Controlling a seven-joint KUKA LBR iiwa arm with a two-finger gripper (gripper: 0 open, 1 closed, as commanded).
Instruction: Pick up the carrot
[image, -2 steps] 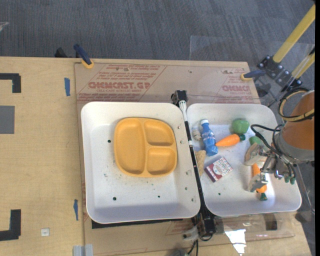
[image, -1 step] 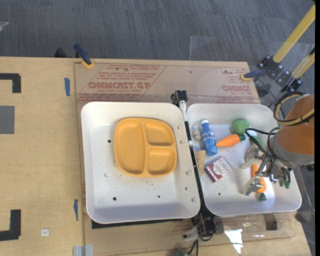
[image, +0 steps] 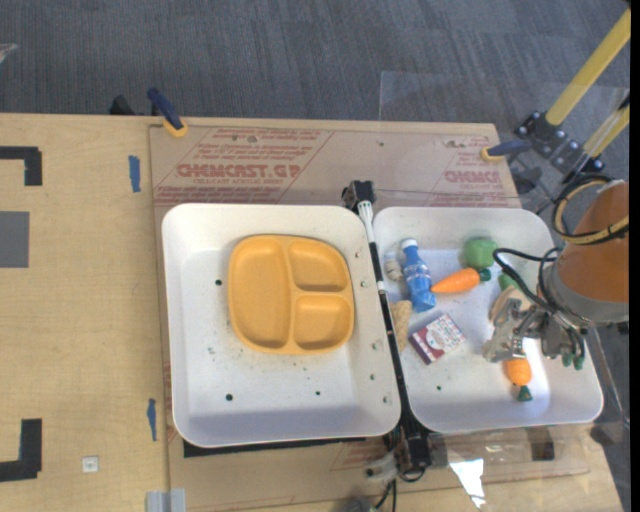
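An orange carrot (image: 458, 282) with a green top lies in the right bin (image: 580, 405), pointing left toward a blue bottle (image: 415, 275). My gripper (image: 508, 335) hangs over the right side of that bin, to the right of and below the carrot and apart from it. Just under the gripper lies a small orange piece with a green tip (image: 518, 373); the view does not show whether the gripper touches it. The arm's orange band (image: 600, 250) enters from the right edge.
A green round item (image: 480, 250) sits just above the carrot. A red and white packet (image: 437, 337) lies mid-bin. The left bin (image: 190, 300) holds a yellow divided tray (image: 290, 293). A black cable (image: 520, 270) loops near the arm.
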